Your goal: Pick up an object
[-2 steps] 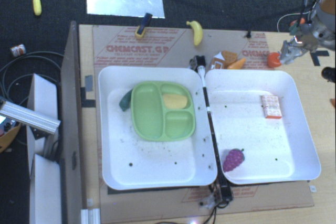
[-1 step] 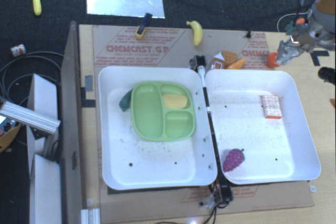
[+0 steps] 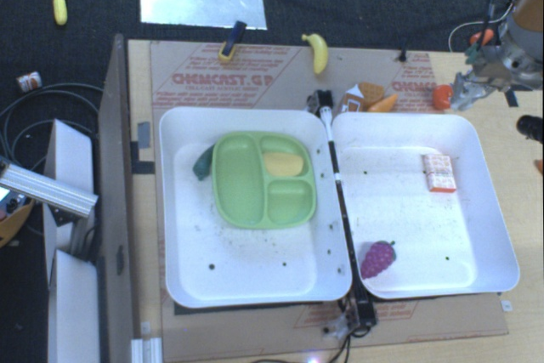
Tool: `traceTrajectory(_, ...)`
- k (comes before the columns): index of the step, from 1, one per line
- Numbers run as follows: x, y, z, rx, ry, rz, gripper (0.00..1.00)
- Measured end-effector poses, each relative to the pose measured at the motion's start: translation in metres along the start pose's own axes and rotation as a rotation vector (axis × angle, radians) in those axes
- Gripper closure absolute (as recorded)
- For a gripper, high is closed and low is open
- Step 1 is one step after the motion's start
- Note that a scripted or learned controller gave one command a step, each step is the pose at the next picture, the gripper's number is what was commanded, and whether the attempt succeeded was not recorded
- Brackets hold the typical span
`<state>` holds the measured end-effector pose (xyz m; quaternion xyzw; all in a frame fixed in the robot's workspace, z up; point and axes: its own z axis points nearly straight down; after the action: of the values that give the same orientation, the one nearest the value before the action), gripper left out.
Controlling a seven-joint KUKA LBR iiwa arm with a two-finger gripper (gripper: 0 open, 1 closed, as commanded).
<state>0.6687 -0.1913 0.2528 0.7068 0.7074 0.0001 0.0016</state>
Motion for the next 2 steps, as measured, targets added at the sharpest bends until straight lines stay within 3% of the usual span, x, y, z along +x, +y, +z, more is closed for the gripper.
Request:
traceTrajectory(1, 0.0017, -0.0142, -0.0205, -0.002, 0.001, 0.0, 1.0)
traceTrajectory(2, -0.0053, -0.0124, -0.0112, 0.0, 0.0, 0.0, 1.0)
